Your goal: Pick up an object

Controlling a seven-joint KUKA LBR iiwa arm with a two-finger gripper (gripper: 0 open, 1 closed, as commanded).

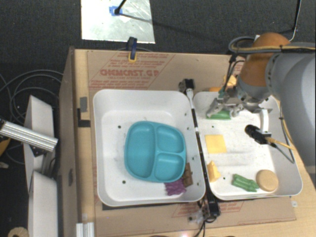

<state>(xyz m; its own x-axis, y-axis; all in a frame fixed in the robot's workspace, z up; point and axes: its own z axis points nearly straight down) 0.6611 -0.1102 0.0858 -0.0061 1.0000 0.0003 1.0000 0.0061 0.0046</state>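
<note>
Because the small green toy [219, 115] at the far left of the right bin [291, 181] looks light, rigid and smooth, its middle seems the best hold, and the gripper [224, 108] straddles it with fingers apart.

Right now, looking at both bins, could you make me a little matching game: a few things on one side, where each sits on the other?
Things:
1. teal divided plate
2. purple toy
3. tan round piece
4. yellow square slice

Places:
A. right bin, near corner
B. left bin, middle
C. right bin, towards its middle
D. left bin, near edge, beside the plate

Pairs: 1-B, 2-D, 3-A, 4-C
</note>
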